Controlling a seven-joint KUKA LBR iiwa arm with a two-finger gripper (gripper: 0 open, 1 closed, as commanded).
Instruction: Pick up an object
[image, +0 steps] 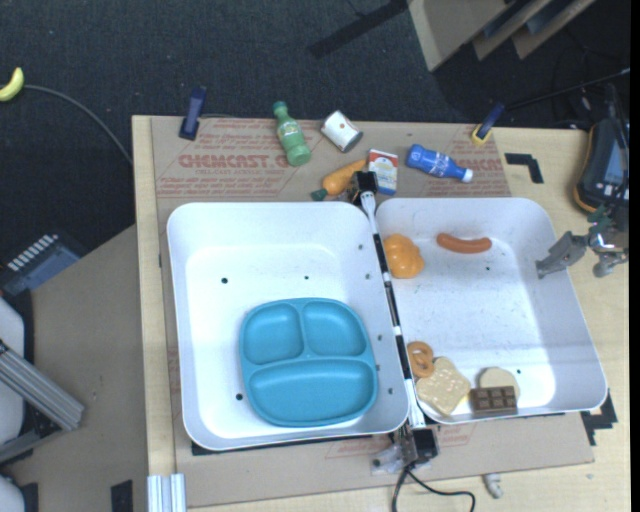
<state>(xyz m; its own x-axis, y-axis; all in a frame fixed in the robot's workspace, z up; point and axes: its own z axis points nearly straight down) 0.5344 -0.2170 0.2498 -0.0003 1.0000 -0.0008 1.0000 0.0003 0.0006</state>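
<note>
Fingers: you cannot tell their state; grey gripper (578, 250) at right white bin's (560, 330) edge | nothing picked yet | long orange sausage (464, 242) nearest.

light: bright, even | glare: white bins (200, 260) washed out | shadows: faint | focus: slightly soft

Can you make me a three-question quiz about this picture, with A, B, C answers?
1. Where is the blue plate?
A. in the left bin
B. in the right bin
C. on the floor

2. What colour is the toy bottle lying above the left bin?
A. red
B. green
C. black

3. How does the sausage lie?
A. flat in the right bin
B. on the blue plate
C. stacked on the cracker

Answers: 1 A, the plate sits inside the left bin. 2 B, its body is green. 3 A, it lies flat on the floor of the right bin.
</note>
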